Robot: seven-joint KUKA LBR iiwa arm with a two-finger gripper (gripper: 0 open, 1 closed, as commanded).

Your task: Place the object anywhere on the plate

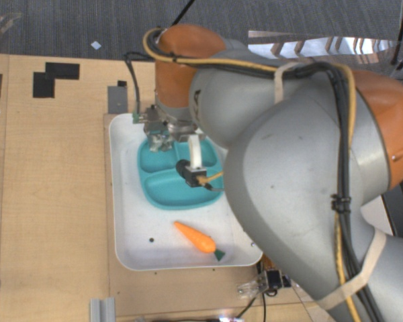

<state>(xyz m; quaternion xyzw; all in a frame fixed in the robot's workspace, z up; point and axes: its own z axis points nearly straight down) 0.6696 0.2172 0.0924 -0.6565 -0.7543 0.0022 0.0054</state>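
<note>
A teal divided plate (pixel 162 185) lies in the left white bin (pixel 124 200), toward its far side. An orange carrot (pixel 196 238) with a green stem end lies on the bin floor just in front of the plate, apart from it. My gripper (pixel 162 141) hangs over the far part of the plate, well away from the carrot. The wrist hides much of it, and nothing shows between its fingers.
My large grey arm (pixel 302 180) covers the right side of the bench and the other bin. Black patches (pixel 54 78) mark the wooden bench at the far left. A grey bracket (pixel 117 98) stands behind the bin's far left corner.
</note>
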